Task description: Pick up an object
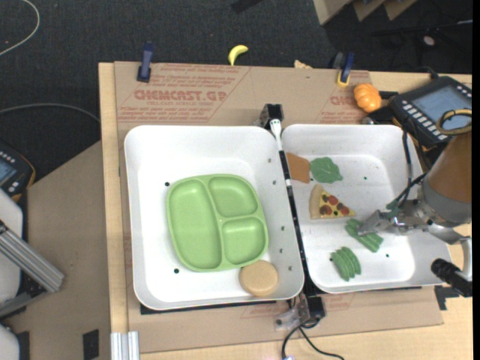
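Observation:
The right bin (339, 129) holds a pizza slice (328, 203), a green leafy piece (325, 169), an orange-brown slab (298, 168) and two green ridged pieces (364, 238) (345, 263). My gripper (373, 222) reaches in from the right and sits low, just above the upper ridged piece and to the right of the pizza slice. Whether it touches that piece is unclear. The left bin (150, 223) holds a green divided plate (216, 221) and a round tan biscuit (259, 277) at its near right corner.
The divider between the bins (288, 193) runs left of the slab. Behind the bins on the cardboard lie a small orange fruit (367, 97), a yellow banana (237, 52) and blue clamps (145, 62). A control pendant (435, 109) sits at the far right.

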Tool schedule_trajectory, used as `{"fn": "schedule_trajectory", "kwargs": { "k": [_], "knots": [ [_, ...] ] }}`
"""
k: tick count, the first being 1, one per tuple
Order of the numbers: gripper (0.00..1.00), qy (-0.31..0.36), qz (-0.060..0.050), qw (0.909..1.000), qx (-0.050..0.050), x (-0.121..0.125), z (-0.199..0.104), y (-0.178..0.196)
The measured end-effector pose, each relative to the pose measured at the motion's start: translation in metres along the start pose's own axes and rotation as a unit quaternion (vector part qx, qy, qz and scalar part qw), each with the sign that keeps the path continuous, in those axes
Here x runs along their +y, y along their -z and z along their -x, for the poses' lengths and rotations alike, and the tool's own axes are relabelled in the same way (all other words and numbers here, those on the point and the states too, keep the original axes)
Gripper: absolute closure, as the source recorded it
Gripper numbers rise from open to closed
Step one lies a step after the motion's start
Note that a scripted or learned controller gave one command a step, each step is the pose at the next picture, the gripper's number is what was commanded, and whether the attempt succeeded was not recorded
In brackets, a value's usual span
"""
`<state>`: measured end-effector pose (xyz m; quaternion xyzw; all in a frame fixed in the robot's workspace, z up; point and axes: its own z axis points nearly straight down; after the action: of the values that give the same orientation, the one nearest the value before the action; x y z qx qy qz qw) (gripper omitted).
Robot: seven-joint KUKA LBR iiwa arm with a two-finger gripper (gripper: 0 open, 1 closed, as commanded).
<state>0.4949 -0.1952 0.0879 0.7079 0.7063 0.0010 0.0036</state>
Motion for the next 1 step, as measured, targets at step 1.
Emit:
{"fn": "schedule_trajectory", "kwargs": {
  "k": [1],
  "knots": [
    [0.00,0.000,0.000,1.0000,0.000,0.0000,0.0000,0.0000]
  ]
}}
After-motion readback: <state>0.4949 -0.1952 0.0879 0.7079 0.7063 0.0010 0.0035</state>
